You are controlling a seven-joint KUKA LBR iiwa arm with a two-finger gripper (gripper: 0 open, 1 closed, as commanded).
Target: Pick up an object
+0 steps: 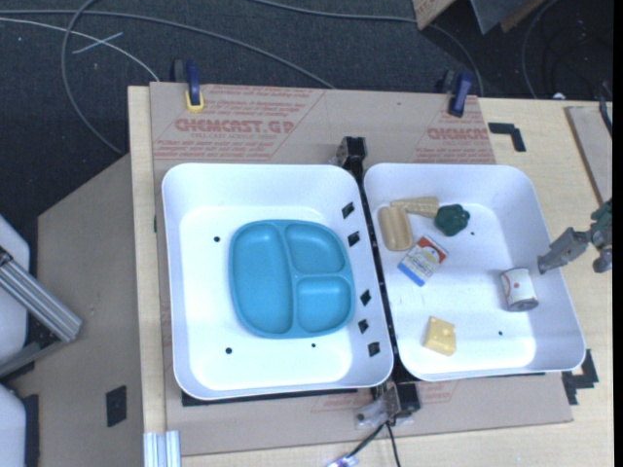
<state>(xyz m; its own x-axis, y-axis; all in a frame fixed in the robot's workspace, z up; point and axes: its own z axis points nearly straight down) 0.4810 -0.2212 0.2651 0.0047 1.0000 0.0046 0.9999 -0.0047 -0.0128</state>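
We see the gripper [568, 251] at the right bin's [545, 353] right rim, just in from the edge; jaws too small to read, so we cannot tell if wide or narrow, nothing visibly held. Nearest pick is the small white cylinder [519, 289], lying on its side near the jaws. We judge it light, rigid, smooth, liable to roll: grip across its round body. Also there: yellow block [440, 337], red-blue packet [422, 260], green lump [451, 219], tan pieces [398, 222]. Left bin [190, 290] holds a blue divided plate [290, 278].
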